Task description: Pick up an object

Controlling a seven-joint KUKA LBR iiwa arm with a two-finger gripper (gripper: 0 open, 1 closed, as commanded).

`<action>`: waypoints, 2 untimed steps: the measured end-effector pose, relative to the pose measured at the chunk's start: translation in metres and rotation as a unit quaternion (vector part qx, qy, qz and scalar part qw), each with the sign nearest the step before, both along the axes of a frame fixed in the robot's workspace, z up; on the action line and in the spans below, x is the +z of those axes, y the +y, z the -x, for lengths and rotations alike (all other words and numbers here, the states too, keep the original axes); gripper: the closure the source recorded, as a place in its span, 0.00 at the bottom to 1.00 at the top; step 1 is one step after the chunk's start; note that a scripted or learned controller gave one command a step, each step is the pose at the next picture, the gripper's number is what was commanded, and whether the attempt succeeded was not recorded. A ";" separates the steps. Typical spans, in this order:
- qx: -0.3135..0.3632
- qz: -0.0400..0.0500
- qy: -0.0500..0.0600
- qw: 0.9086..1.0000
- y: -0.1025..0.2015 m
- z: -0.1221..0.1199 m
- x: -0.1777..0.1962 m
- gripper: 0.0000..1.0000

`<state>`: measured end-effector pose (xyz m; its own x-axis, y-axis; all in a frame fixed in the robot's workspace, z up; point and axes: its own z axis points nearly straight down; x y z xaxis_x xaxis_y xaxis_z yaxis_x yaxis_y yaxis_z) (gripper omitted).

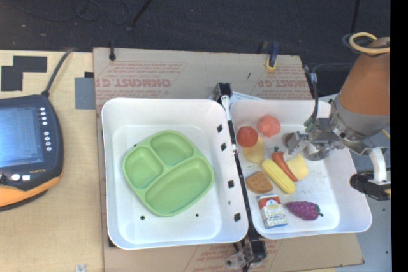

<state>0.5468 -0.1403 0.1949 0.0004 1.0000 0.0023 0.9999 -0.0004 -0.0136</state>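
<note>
Bench: right bin (pixel 357 216) holds toy food | gripper (pixel 305 144) above carrot (pixel 282 165), finger opening unclear to me | I judge carrot light, rigid, slick; grasp mid-length.

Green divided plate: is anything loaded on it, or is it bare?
Bare. The green plate lies flat in the left bin, all three compartments showing only green.

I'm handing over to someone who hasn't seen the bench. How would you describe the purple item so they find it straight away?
Look in the right-hand white bin, the one that holds the toy food, and go to its near right corner. The bunch of grapes lies there, just right of the small milk carton. It is the only dark purple, knobbly item; its neighbours are red, orange, yellow or white.
</note>
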 end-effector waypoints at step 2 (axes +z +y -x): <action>-0.006 0.012 -0.019 1.000 0.024 0.043 -0.088 0.00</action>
